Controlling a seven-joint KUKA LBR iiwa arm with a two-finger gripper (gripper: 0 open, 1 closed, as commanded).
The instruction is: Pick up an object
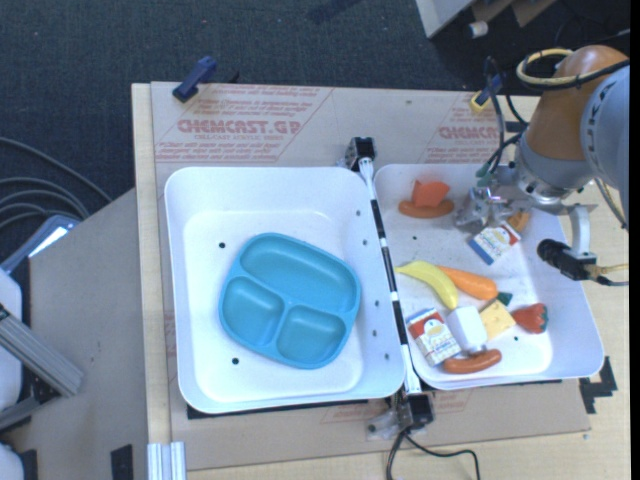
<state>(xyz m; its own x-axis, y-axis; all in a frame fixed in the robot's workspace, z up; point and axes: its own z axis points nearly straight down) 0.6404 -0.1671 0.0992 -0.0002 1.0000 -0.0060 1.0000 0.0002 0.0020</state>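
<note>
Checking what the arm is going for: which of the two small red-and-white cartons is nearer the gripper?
The small blue, white and red carton just below the gripper; the other red-and-white carton lies near the bin's front, beside the sausage.

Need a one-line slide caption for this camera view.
Gripper low in right bin among toy food; blue tray in left bin.

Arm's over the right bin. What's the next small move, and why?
Probably lower the hand straight down toward the small white and blue carton. The hand sits low over the back of the right bin, just behind the carton, with the orange cup off to its side. Nothing shows between its fingers, so a short descent seems the likeliest step.
</note>
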